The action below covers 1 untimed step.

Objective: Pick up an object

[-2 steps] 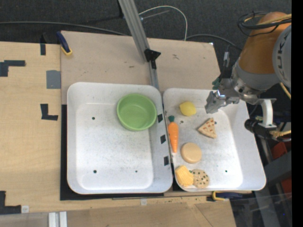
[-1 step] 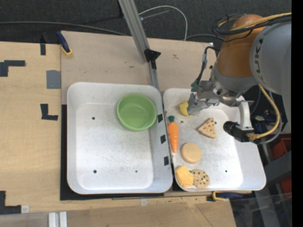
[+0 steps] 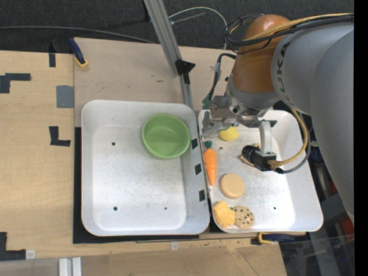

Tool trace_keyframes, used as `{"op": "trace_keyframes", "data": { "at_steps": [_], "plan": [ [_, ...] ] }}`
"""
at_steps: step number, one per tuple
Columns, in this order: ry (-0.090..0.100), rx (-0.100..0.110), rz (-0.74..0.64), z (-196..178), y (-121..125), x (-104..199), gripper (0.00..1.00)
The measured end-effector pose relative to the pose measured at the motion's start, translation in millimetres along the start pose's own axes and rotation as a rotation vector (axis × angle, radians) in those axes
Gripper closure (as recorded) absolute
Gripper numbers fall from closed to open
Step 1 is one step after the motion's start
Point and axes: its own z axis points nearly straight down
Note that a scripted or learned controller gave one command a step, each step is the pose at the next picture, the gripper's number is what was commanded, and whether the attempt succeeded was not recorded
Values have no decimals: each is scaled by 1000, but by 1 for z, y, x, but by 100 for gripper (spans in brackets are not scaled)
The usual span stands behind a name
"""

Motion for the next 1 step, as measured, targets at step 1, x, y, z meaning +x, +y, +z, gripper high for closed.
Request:
{"op": "trace_keyframes", "data": {
  "at_steps": [1],
  "plan": [
    [-1,1,1,9,0,54,100]
  ]
}}
